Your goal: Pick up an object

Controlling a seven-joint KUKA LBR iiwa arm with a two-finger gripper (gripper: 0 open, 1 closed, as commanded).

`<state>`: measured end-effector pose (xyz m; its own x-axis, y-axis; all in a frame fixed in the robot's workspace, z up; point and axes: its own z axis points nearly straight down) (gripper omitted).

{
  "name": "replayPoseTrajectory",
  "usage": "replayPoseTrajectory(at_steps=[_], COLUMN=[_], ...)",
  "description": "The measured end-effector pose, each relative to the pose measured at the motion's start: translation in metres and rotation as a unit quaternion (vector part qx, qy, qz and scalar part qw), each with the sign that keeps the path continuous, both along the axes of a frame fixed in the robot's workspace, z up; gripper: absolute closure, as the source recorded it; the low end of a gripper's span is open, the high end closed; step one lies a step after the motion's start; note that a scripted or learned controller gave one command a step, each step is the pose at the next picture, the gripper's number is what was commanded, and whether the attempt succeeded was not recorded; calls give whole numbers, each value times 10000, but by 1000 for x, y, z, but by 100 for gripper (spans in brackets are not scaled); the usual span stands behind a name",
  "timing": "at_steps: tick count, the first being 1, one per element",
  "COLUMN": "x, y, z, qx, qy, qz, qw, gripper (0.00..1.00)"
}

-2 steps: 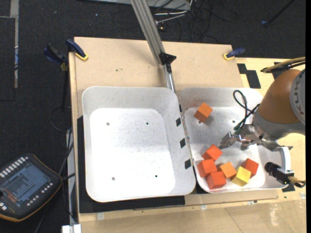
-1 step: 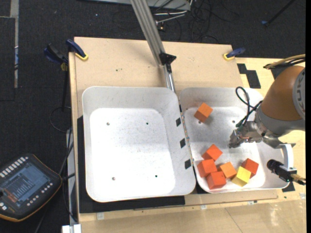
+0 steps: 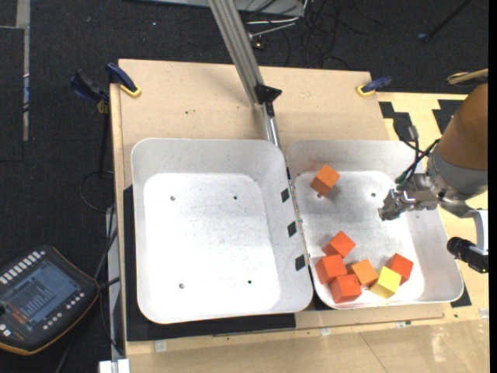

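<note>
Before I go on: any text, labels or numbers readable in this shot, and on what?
No text reads clearly.
Teach pendant at lower left: its screen shows lines of characters, too small and blurred to read.
Black patches on the divider between the two bins: no lettering can be made out.
Blocks in the right bin, and the tool: no markings visible.

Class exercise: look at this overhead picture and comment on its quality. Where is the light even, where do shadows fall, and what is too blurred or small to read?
Camera view: light falls evenly on both white bins, with no strong glare; the lone orange cube casts a small soft shadow; the gripper is small and dark, its finger state unreadable; the floor around the bench is dim, cables barely distinct.
</note>
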<state>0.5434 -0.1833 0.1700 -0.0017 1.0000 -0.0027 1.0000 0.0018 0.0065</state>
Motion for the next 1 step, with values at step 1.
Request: replayPoseTrajectory(at_steps=[1], x=[6], y=[-4], z=[45], qx=[-2], qy=[-1], qz=[3], qw=[10000], gripper=[100])
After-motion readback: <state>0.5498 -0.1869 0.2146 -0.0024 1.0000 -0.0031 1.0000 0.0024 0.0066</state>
